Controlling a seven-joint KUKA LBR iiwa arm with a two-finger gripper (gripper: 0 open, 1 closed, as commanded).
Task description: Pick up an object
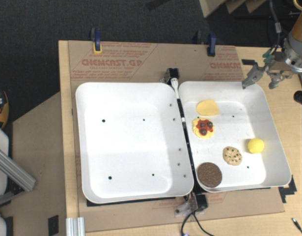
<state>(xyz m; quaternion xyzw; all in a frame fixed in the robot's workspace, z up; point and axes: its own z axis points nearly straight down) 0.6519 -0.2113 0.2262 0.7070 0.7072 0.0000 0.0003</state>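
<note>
Hovering gripper [261, 80] above the right bin's [268, 107] far corner, fingers spread, holding nothing.
Inside that bin lie a yellow ball [256, 145], cookie [232, 156], tart [204, 127].

You are looking at an evenly and brightly lit scene. Left of the claw [261, 77], the white bins [126, 141] are glaring almost to pure white, so their walls are losing detail. Shadows are staying soft and short, hugging the bins' lower rims. Everything is reading slightly soft and grainy, and the dark floor above the tabletop [155, 58] is swallowing detail.
</note>
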